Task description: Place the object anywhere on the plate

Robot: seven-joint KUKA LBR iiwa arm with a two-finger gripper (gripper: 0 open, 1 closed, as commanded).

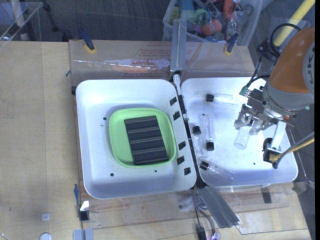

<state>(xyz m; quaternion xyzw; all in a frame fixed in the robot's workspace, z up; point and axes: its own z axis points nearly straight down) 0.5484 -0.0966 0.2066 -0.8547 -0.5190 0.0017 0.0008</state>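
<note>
Two white bins sit side by side on a pale wooden surface (pixel 30 134). The left bin (pixel 95 99) carries a green plate (pixel 116 134), square with rounded corners, set near the bin's middle. A dark ribbed slab (pixel 146 140) lies on the plate, slightly askew, covering most of its centre. The right bin (pixel 225 169) holds several clear tubes with black caps: one (pixel 219 98) lies up near the bin's far wall, two (pixel 202 131) sit close to the wall nearest the plate, and another (pixel 212 168) rests by the near corner on that side. A further clear tube (pixel 241 139) lies farther from the plate, directly below the claw (pixel 248 124). The arm (pixel 295 69) enters over the right bin's outer side, orange band uppermost, grey wrist beneath. The claw hangs over the right bin, well apart from the plate, its metal fingers (pixel 241 121) pointing down toward the tube below; the tube's top end looks close to or touching the fingertips, but whether it sits between them cannot be told, nor whether the claw is spread or pressed together. All tubes are in the right bin, none on the plate. Beyond the bins, past the plate's far side, a clear tub (pixel 212 9) of coloured toys stands on the surface.
</note>
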